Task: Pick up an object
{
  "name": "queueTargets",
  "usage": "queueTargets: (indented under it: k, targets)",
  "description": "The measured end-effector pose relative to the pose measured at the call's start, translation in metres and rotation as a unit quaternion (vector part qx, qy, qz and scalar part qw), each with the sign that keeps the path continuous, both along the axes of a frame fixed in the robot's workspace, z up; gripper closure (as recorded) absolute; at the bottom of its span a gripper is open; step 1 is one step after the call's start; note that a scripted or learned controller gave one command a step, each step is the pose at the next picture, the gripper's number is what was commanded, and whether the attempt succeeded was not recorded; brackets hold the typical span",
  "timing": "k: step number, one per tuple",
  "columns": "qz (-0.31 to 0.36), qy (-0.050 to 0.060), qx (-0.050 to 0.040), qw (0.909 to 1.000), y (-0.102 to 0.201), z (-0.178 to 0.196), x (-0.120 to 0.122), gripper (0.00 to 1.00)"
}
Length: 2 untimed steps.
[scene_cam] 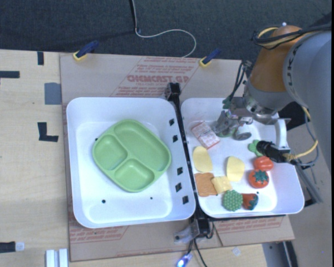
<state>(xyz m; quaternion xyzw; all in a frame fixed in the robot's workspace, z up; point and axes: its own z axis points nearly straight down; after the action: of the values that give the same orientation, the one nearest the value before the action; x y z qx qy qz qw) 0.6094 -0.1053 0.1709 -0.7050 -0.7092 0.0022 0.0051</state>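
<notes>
End effector [229, 124] low in right bin [289, 204], just beside pink packet [204, 133]; finger opening indistinct, cannot tell whether anything is gripped.

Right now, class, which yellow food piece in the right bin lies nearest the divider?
The pale yellow oval, left of the other yellow piece, just above the orange-brown cracker.
</notes>
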Motion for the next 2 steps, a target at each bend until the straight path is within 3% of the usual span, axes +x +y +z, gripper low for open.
queueTargets:
  k: [1, 2]
  targets:
    - [0.002, -0.006, -0.0002, 1.0, 0.076, 0.05, -0.012, 1.0]
    - [0.002, -0.01, -0.0003, 0.9999, 0.141, 0.178, -0.054, 1.0]
